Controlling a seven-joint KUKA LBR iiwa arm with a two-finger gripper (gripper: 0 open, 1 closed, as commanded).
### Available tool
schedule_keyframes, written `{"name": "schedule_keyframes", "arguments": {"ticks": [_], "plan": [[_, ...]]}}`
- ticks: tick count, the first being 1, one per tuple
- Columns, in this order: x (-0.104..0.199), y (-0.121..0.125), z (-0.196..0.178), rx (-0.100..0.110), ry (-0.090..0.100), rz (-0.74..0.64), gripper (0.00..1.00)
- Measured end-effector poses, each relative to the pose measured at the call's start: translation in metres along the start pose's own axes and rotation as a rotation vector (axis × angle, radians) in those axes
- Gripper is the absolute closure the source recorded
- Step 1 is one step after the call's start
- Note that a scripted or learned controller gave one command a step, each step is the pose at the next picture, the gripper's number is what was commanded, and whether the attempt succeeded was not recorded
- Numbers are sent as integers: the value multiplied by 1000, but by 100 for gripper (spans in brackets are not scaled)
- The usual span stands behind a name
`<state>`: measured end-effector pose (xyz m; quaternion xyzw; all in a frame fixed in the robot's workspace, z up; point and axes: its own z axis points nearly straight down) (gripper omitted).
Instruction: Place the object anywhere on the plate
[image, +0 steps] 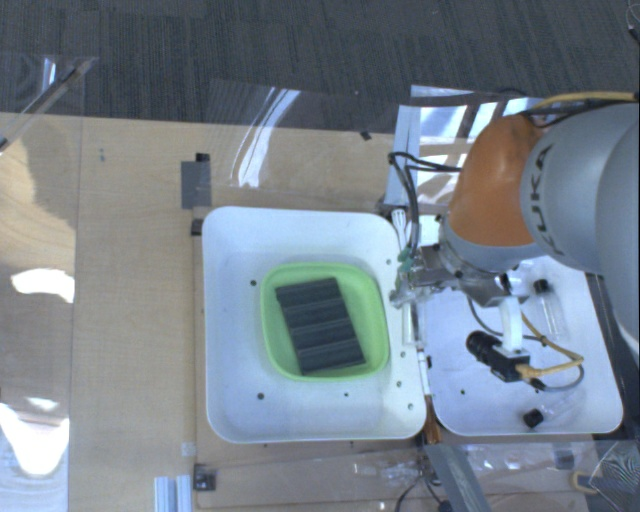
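Dark block (319, 326) tops the plate (271, 335) — bin floor (230, 300) around open.

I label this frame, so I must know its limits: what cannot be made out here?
Camera view:
right bin: most of its floor is hidden under the arm.
gripper: mostly covered by the arm above it.
small black thing in the right bin: too small to identify.

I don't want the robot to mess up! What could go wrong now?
The pincer hangs right at the edge of the left bin, so it might bump that wall. The dark ribbed block already lies on the green plate, near its rim; a nudge might slide it off.
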<state>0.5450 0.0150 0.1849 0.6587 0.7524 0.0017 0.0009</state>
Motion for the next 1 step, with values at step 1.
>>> {"name": "schedule_keyframes", "arguments": {"ticks": [1], "plan": [[-1,0,0,0,0,1,0]]}}
